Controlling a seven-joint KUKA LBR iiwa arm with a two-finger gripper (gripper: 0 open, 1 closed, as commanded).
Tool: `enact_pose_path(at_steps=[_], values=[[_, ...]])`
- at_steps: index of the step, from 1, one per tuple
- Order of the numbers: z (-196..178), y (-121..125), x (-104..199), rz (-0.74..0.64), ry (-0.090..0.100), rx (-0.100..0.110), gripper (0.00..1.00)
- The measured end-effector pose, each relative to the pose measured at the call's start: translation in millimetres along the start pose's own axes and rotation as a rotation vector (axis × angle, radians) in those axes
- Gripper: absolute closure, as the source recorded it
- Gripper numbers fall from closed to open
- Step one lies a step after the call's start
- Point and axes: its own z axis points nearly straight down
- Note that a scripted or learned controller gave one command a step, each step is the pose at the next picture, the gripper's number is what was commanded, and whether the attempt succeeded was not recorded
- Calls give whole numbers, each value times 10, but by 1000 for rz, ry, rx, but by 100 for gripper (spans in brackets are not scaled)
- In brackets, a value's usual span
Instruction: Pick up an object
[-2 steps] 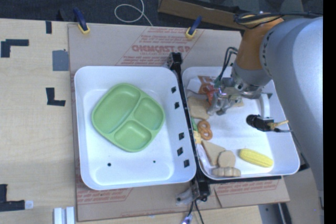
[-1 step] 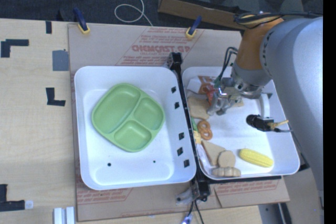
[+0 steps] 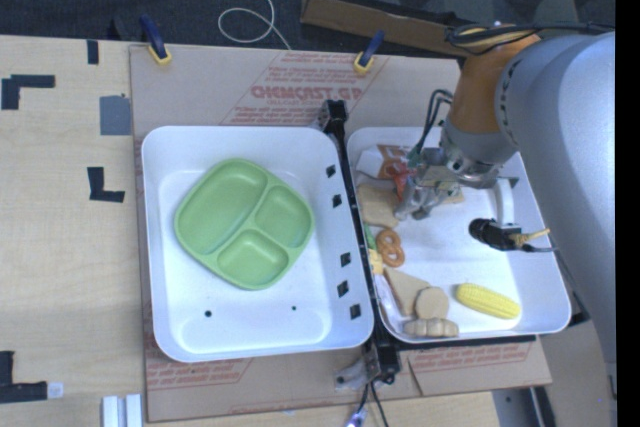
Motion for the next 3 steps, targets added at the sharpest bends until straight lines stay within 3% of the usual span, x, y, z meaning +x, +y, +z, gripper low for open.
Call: enact_pose_path(at_steps=[3], values=[[1,0,2,0,0,0,0]])
